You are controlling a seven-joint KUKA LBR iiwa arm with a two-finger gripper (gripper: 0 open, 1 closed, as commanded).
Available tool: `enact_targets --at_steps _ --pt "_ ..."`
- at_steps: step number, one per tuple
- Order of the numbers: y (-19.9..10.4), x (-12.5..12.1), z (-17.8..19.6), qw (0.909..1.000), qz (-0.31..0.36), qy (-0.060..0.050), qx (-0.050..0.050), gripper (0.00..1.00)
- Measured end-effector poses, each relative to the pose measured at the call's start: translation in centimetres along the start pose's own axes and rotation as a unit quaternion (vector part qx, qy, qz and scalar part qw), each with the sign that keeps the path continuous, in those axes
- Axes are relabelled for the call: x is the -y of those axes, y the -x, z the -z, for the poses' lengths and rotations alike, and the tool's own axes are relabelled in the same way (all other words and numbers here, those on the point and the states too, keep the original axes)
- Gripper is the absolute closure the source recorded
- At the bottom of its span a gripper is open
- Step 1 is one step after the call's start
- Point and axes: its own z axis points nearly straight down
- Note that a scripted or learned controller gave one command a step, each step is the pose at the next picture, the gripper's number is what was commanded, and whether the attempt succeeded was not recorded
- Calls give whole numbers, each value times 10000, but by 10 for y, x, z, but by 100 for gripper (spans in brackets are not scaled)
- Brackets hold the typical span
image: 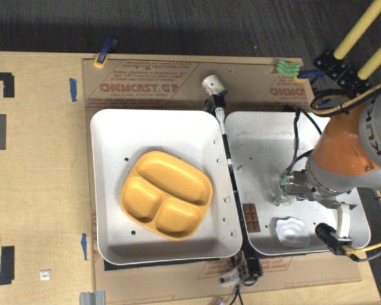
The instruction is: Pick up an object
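In the right bin (260,132), near its front wall, lie two small things: a crumpled white object (291,230) and, to its left beside the wall shared with the other bin, a small brown bar (250,217) marked in squares like chocolate. They lie near each other but apart. The arm (346,157), grey with an orange band, reaches over this bin from the right, and its gripper (291,186) hangs just above and behind the white object, over the bin floor. Whether the gripper is wide, narrow or holding anything cannot be told from this angle; nothing is seen between its tips.

The left bin (114,145) holds a yellow tray (166,194) with three compartments, lying tilted across the middle of the floor.

Both bins rest on a brown board (152,84) printed in red with "CHEMCAST GP"; the same lettering begins again at the right, cut off by the arm. A blue and yellow clamp (104,53) grips the board's far left corner, and a green clamp (287,68) the far right one.
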Motion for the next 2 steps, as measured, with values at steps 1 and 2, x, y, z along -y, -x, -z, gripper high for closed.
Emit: enact_targets --at_steps 1,2 --pt "0 0 0 10000 1 -1 0 0" --pt "73 -24 -10 9986 -518 -22 -31 0"
